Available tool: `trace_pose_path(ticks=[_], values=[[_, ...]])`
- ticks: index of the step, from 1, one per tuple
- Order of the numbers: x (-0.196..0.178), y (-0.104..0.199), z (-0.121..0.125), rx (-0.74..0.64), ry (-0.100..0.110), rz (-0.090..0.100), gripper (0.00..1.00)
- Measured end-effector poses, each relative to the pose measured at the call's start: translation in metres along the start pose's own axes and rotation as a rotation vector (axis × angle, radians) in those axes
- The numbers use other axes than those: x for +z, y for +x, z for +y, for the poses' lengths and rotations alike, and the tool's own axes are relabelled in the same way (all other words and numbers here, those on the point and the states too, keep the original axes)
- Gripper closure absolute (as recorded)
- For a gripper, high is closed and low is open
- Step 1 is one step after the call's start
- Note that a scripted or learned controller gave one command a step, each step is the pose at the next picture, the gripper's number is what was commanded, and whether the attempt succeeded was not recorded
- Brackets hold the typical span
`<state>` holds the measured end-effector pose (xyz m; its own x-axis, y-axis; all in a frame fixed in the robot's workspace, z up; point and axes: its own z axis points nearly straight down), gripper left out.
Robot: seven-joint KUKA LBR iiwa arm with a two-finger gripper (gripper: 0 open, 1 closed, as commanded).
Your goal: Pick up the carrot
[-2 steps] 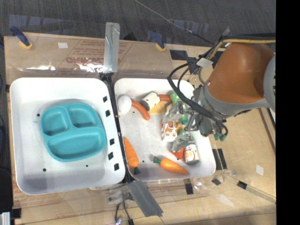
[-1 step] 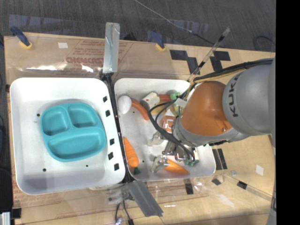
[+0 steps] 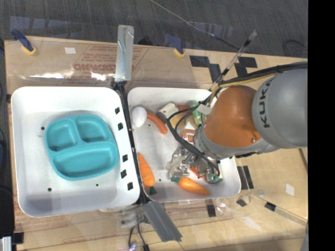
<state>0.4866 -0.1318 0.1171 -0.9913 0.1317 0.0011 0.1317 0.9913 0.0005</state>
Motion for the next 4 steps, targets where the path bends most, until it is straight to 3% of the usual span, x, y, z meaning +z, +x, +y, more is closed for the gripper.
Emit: trace_pose_path(ticks=[1,2,3,4], values=[[-0.019,0.006,-0.024,-0.517,0.001,-0.004,1.0],[-0.133,-0.001,-0.01,-0.342,0.003,-0.009,1.0],[-0.177,-0.027,-0.051,-0.242,0.003,-0.005,1.0],[-0.107,-0.018,-0.054,-0.389,0.0,0.0,1.0]])
